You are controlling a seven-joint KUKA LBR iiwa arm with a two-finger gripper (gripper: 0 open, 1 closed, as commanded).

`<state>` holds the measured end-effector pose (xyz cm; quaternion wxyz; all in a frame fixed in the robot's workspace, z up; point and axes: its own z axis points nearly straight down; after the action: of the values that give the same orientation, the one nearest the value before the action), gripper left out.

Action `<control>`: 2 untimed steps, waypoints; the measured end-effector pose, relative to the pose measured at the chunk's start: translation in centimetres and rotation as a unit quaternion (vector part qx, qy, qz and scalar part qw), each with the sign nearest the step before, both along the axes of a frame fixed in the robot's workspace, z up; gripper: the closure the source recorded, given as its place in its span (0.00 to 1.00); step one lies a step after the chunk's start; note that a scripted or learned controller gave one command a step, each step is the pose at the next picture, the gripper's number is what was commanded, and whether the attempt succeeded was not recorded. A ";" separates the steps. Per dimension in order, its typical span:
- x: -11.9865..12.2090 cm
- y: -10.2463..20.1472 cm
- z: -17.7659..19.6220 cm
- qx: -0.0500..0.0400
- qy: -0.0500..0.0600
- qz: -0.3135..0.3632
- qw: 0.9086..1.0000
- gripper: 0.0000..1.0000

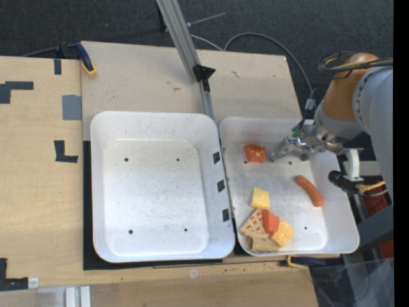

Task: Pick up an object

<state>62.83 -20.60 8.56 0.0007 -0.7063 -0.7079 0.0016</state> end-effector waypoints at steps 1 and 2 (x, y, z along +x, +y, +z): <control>0.1 0.0 1.3 0.000 -0.001 0.001 1.000 1.00; -0.1 0.0 7.6 0.000 -0.004 -0.001 1.000 1.00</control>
<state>62.70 -20.60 16.21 -0.0024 -0.7067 -0.7075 -0.0012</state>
